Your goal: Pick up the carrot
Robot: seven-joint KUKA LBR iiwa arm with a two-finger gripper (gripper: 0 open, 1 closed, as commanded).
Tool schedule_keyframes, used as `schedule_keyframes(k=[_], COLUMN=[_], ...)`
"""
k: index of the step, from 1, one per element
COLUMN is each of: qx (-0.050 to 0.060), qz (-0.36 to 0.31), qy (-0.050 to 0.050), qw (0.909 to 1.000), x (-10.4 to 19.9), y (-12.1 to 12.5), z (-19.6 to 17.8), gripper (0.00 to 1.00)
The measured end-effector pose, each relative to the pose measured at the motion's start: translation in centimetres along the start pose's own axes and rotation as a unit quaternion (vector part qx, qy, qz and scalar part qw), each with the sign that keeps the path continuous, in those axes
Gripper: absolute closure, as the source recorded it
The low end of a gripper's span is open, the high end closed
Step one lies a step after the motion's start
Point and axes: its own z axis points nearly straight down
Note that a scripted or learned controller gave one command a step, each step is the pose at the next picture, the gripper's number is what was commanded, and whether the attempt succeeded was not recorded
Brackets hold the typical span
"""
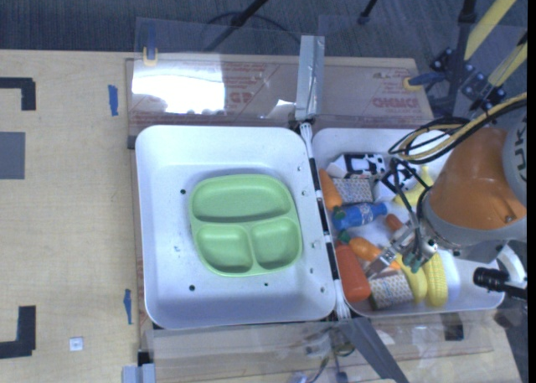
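Note:
A small orange carrot (365, 249) with a green end lies in the right bin (477, 299), near its middle. My gripper (394, 256) is down in that bin, right beside the carrot's right end and over a speckled packet (390, 290). The view is too small to tell whether anything is held. The grey arm with its orange band (474, 189) hangs over the bin's right half and hides what lies under it.
Crowded around the carrot are a larger red-orange vegetable (353, 279), another orange piece (331, 192) by the left wall, a blue bottle (361, 215), yellow corn (432, 277) and a black-and-white item (362, 163). The left bin (159, 230) holds a green divided plate (245, 223).

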Motion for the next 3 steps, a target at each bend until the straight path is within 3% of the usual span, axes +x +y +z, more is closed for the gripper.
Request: schedule_keyframes(k=[1,2,3], qx=[0.001,0.006,0.005], qz=[0.0,-0.019,-0.061], qy=[0.004,0.01,0.009], qw=[1.0,0.9997,0.9981], x=[0.2,-1.5,-6.0], y=[0.0,5.4,10.8], z=[-0.9,-12.3,-13.6], gripper=[1.0,1.0,1.0])
